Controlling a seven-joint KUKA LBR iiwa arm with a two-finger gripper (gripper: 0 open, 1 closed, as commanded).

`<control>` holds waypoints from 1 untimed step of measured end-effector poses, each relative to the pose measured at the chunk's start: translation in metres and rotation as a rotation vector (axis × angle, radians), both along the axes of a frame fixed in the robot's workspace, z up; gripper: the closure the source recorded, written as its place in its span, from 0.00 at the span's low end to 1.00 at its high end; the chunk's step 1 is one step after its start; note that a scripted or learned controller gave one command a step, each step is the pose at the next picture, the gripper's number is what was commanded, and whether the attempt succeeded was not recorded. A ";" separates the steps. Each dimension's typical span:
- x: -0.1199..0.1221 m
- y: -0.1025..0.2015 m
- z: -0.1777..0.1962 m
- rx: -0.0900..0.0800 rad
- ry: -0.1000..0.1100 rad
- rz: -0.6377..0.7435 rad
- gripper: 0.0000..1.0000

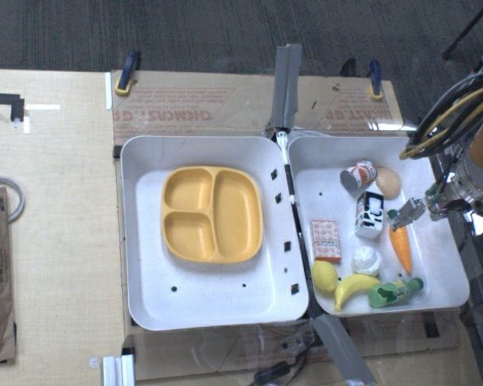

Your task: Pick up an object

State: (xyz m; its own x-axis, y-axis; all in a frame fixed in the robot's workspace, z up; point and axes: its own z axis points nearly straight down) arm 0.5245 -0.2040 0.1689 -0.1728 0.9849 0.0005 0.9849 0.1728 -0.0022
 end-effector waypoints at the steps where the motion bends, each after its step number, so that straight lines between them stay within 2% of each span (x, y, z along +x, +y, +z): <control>1: -0.001 -0.011 -0.078 0.009 -0.001 -0.028 0.00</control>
State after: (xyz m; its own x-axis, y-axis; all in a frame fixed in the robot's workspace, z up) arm 0.5238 -0.2151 0.0912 -0.1452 0.9894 0.0096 0.9894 0.1452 0.0004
